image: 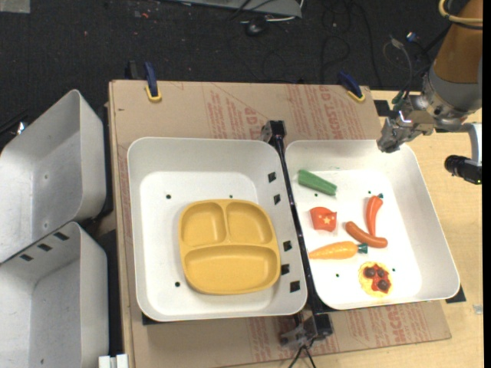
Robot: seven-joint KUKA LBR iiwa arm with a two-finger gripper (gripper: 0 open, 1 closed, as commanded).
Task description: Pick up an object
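Observation:
The right bin point(430, 236) holds several toy foods: a green cucumber point(317, 182), a red pepper piece point(324, 218), a red chili point(373, 211), a sausage point(366, 234), an orange carrot point(333, 251) and a small pizza point(376, 277). My gripper point(391, 139) hangs over the far right corner of that bin, above its rim and well away from the foods. Nothing shows between its fingers.
The left bin point(146, 205) carries a yellow divided plate point(229, 245). A black divider point(285, 198) runs between the two bins. Two white containers point(46, 205) stand off the bench on the left. Blue clamps point(152, 83) sit at the bench's far edge.

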